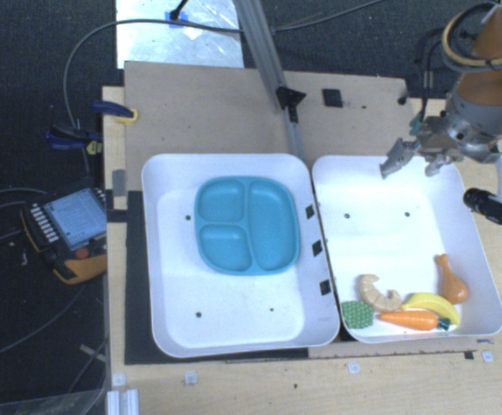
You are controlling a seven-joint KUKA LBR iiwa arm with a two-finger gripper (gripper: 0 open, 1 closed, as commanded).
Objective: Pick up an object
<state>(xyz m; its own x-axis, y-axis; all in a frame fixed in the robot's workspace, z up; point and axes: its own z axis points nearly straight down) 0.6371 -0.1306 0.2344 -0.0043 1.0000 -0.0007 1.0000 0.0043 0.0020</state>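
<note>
Grey gripper hangs over the right bin's far edge, fingers spread, nothing between them; no pick made yet. Carrot, banana, drumstick, shrimp-like piece and green item lie at its near edge. Left bin holds a blue divided plate

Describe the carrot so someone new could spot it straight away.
Look at the right white bin, then down to the cluster of toy food in its near corner. The carrot lies flat along the front wall, just below the yellow banana. It is the long orange piece tapering to a point, unlike the upright brown drumstick.
</note>
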